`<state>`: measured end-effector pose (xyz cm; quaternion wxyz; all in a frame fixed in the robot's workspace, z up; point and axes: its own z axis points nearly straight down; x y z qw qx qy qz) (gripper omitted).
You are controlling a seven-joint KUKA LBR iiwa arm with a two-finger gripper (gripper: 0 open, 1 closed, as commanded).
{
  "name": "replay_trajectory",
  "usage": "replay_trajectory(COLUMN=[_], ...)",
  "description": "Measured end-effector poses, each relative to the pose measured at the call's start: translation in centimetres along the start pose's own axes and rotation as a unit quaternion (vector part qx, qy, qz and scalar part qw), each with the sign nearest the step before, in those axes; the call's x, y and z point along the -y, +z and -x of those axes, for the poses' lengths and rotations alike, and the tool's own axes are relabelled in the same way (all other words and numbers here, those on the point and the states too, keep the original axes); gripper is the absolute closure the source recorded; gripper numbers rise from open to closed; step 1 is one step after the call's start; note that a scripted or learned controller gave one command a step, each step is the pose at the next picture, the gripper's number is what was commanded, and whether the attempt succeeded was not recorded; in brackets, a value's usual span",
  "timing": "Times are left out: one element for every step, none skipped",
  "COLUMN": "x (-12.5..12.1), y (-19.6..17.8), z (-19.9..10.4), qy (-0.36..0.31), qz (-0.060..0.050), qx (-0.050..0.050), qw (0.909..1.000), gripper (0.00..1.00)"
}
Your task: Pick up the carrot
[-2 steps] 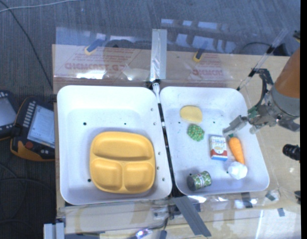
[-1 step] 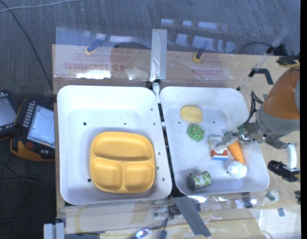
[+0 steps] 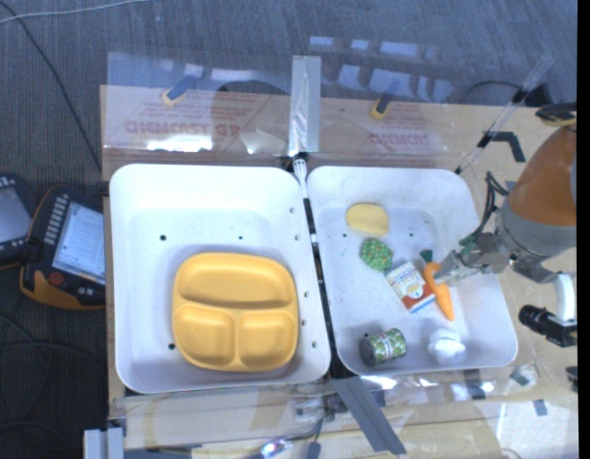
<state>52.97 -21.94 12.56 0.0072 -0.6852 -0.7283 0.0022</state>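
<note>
The arm (image 3: 548,194) shows a rounded orange band above a grey wrist section; a thin dark cable runs beside it; the gripper (image 3: 464,264) is a small assembly of grey metal and dark parts, with greenish touches.

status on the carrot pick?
Gripper down at carrot top end, right bin. Grasp unconfirmed. Small carton lies against carrot's left side.

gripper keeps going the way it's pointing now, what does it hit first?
Most likely the carrot: the gripper points left and down into the right bin, with its tip right at the carrot's upper end. The small carton lies just beyond. Height above the carrot is unclear from this slanted view.
</note>
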Motion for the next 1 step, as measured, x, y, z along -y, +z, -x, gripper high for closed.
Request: replay_trajectory(x=[-0.41], y=[-11.63], z=[-6.68], qy=[-0.048], qz=[0.002], qx=[0.003], qw=[0.9988], gripper=[1.00])
